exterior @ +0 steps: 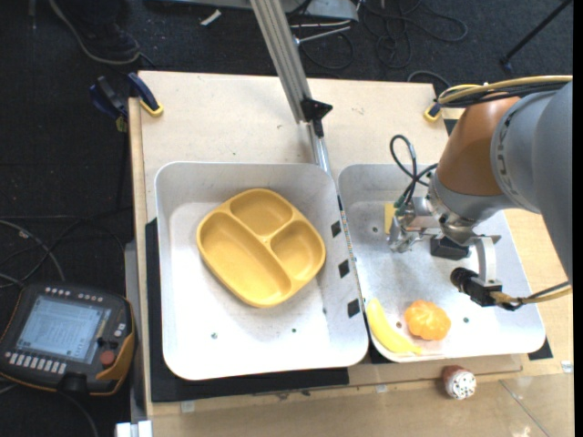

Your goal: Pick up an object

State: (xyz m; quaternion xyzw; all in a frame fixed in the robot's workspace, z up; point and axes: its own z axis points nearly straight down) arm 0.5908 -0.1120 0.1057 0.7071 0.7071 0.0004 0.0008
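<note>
A yellow divided plate (262, 244) lies in the left bin (182, 335). Near the front edge of the right bin (515, 271), an orange fruit (427, 320) sits beside a yellow banana (386, 330). The gripper (399, 235) is low over the back-left part of the right bin, well behind the fruit and apart from it. A small yellow patch (390, 215) shows right beside the gripper; what it is cannot be made out. The grey arm with its orange band (478, 144) reaches in from the right.
A slanted metal pole (287, 62) crosses above the bench behind the bins. Clamps sit at the bench's back corners (137, 94) (435, 110). A small speckled ball (460, 383) lies in front of the right bin. A teach pendant (64, 335) rests at the lower left.
</note>
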